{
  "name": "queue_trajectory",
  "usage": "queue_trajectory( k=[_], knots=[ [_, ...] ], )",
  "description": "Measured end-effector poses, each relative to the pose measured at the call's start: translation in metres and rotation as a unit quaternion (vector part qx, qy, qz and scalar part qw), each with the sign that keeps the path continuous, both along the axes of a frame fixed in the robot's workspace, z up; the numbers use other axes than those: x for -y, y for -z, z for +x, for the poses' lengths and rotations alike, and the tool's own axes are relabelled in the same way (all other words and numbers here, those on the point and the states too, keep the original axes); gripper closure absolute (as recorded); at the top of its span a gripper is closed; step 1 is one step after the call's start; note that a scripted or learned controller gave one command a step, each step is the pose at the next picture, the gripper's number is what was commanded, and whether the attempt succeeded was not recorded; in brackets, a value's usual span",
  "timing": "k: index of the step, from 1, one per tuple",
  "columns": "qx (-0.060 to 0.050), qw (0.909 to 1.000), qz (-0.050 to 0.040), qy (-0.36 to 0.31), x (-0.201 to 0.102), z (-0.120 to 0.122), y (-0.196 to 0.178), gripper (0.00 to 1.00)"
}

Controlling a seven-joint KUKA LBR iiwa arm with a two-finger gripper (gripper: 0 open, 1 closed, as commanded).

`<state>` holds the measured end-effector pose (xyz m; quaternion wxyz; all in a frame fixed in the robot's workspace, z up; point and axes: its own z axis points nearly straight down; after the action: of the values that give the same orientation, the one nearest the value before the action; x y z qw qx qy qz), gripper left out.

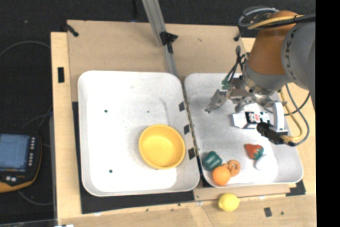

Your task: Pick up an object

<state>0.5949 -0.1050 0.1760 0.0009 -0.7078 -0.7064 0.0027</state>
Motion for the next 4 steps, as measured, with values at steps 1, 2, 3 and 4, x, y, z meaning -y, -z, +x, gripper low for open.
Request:
queue_trajectory(
  k=[1,2,3,4],
  knots=[
    [0.001,1.0,-0.0001,0.001,-0.004,-0.001,0.044,0.0],
    [0.001,1.0,-0.0002,0.001,-0.002,-0.002,0.077,0.0],
    [0.004,1.0,0.0013,0.003,-0.002,0.0,0.064,1.0],
    [0.005,1.0,0.0012,0.0,0.005,-0.003,0.018,1.0]
  ],
)
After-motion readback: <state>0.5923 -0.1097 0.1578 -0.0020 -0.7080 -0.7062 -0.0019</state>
